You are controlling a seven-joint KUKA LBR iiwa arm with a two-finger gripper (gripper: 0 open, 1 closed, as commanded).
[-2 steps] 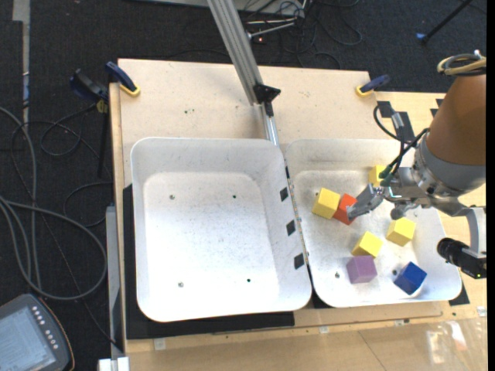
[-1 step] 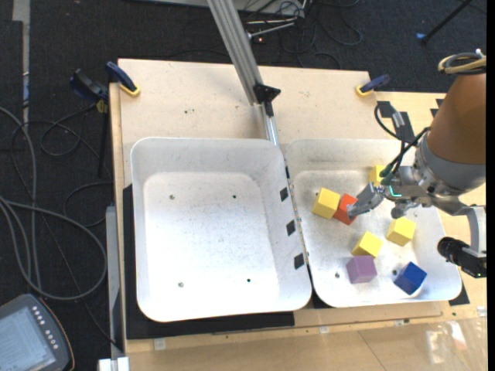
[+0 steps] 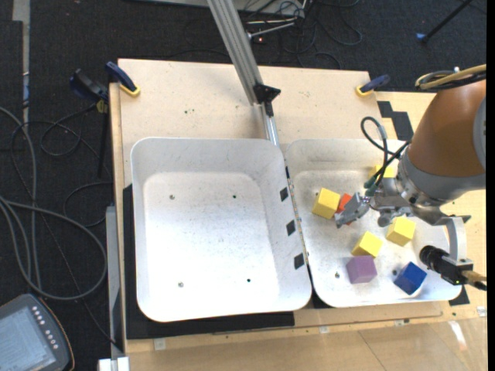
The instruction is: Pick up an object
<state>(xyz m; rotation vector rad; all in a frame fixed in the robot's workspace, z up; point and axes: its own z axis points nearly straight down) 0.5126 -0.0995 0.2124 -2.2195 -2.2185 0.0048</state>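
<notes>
Camera view looks down on the table at a slant, and what matters from where I stand is how the gripper [image 3: 348, 212] sits against the blocks in the right bin [image 3: 309, 161]. The arm [image 3: 452, 141], grey with its orange band, reaches in over that bin, and the gripper hangs low over its middle, pointing away from the arm toward the divide between the bins. Just beyond its tip, touching or very nearly so, lies a yellow cube [image 3: 327, 202], with a small red-orange piece [image 3: 345, 202] wedged between that cube and the gripper; I cannot tell whether that piece is a separate object or part of the tool. Whether the gripper is apart or together I honestly cannot tell; the dark metal blurs into one mass at this angle, and nothing can be seen clamped in it. Behind the gripper, toward the arm, sits a second yellow block [image 3: 401, 230], and nearer the front rim a third yellow block [image 3: 368, 244], a purple cube [image 3: 360, 269] and a blue cube [image 3: 410, 277], all well clear of the tip. My guess is the first yellow cube is the natural target, since it lies straight ahead of the gripper and closest. The left bin [image 3: 155, 161] holds nothing of interest.
</notes>
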